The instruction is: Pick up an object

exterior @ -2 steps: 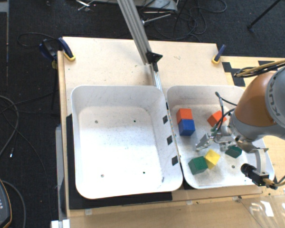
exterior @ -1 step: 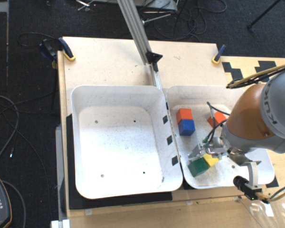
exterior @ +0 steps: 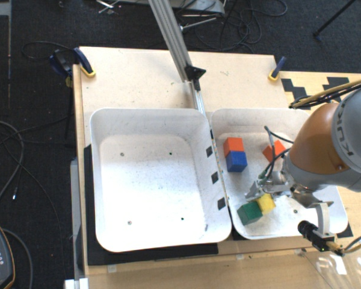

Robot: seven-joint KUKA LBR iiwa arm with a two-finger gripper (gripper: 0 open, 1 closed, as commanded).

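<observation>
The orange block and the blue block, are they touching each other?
Touching. The camera view shows the orange block sitting right against the blue block in the right bin, their edges meeting with no white floor between them.

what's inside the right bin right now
The right bin holds an orange block touching a blue block, plus a green block against a yellow block. Another orange block is partly covered by the arm, which hides the rest.

White bins (exterior: 102,161) hold orange (exterior: 233,145), blue (exterior: 236,161), yellow (exterior: 266,203) and green (exterior: 249,213) blocks.
</observation>
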